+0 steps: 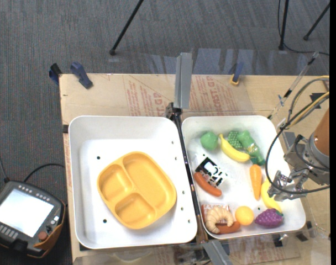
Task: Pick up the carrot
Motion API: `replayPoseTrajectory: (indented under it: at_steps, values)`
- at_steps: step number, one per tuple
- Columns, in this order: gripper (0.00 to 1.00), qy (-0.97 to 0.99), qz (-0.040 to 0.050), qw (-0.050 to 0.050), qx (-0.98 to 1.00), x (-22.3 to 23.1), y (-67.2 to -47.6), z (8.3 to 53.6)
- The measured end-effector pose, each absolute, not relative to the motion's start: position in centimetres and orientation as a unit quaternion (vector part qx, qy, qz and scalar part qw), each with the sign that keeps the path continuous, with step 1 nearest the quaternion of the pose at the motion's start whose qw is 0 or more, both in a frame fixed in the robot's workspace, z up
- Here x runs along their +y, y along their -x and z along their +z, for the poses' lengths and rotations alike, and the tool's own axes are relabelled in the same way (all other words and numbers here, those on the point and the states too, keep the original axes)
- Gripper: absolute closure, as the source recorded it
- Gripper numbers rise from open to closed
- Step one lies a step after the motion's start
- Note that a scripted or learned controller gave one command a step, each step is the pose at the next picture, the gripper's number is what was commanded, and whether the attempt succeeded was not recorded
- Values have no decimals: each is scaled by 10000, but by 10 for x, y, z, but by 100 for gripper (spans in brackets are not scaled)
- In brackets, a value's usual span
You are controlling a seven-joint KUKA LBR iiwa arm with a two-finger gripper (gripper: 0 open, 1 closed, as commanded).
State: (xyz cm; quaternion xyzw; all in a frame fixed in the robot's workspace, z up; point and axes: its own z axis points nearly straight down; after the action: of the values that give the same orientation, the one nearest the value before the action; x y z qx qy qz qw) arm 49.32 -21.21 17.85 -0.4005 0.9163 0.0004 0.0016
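While the arm reaches in from the right, these points stand out.

Carrot: the carrot (256, 181) lies lengthwise in the right bin (241, 120), near its right wall, thick end up and tip toward the near edge.

End effector: the end effector (284, 185) hovers just beside the carrot on its right; how far it is open I cannot tell, and nothing shows in its grasp.

Neighbours: a banana (235, 149) lies just above the carrot, an orange (245, 215) and purple grapes (269, 218) just below, a second yellow fruit (268, 199) partly under the tool.

Risk, wrong item: crowding may let the tool close on the yellow fruit or grapes instead.

Risk, slip: the carrot's tapered, smooth body could squirt out of a pinch near the tip.

Risk, wall: a descent this near the bin's right wall could clip it.

Left bin: a yellow divided plate (136, 189) sits well apart.
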Motion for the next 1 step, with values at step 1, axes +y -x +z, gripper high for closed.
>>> replayPoseTrajectory:
  at_steps: [1]
  values:
    - [100, 2599, 28, -11, 9656, -176, -511, 87]
